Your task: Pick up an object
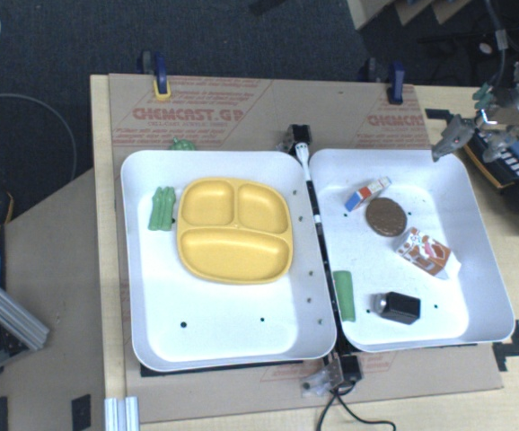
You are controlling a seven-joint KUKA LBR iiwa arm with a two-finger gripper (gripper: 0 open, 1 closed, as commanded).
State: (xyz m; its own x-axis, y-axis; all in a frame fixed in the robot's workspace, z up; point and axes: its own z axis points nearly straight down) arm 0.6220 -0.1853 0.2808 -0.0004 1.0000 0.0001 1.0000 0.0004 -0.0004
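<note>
My gripper (pixel 475 124) hangs over the bench at the far right, just outside the back right corner of the right bin (pixel 475 205), with nothing seen in it. In that bin lie a small white tube with red and blue ends (pixel 367 193), a brown round disc (pixel 386 216), a red and white packet (pixel 427 252), a black box (pixel 397 307) and a green block (pixel 344 294) against the left wall. The left bin (pixel 152 294) holds a yellow divided plate (pixel 235 230) and a green ribbed piece (pixel 162 208).
A small green item (pixel 182 145) lies on the board behind the left bin. Two blue clamps (pixel 160 70) (pixel 396 83) pin the board's back edge. Cables and dark gear crowd the right side near the arm.
</note>
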